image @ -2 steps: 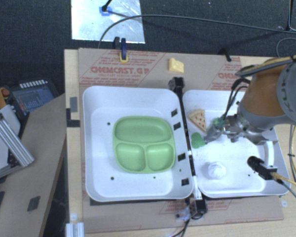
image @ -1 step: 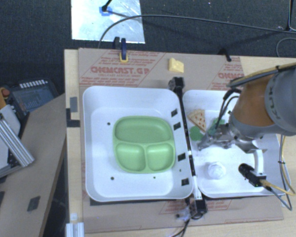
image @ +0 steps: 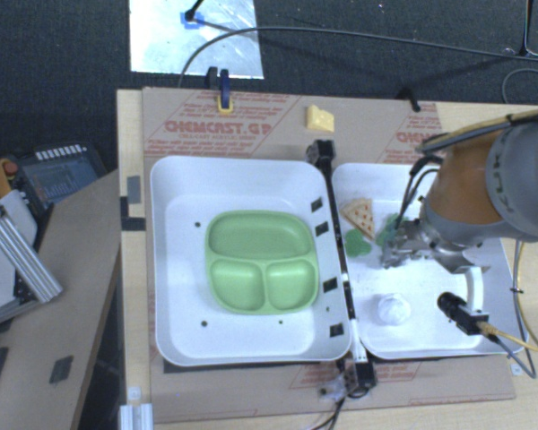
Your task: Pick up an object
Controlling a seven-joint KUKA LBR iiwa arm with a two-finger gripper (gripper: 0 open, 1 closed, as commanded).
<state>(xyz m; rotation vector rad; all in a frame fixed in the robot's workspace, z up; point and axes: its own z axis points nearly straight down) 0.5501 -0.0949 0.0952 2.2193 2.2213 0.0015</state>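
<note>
Two bins on desk. Gripper (image: 393,256) low in right bin (image: 430,343), beside green object (image: 357,243); jaw state cannot be told. Nothing visibly lifted; pick not yet done.

Two bins side by side on the bench. Left bin (image: 175,240): a divided tray (image: 258,262) at its centre. Right bin (image: 412,340): a wedge-shaped piece (image: 359,215) near the far left corner, a small item (image: 356,244) just before it, a round object (image: 394,309) nearer the front. My gripper (image: 393,251) is down in the right bin, right of that small item. Behind the bins, a small block (image: 320,118) lies on the bench.
</note>
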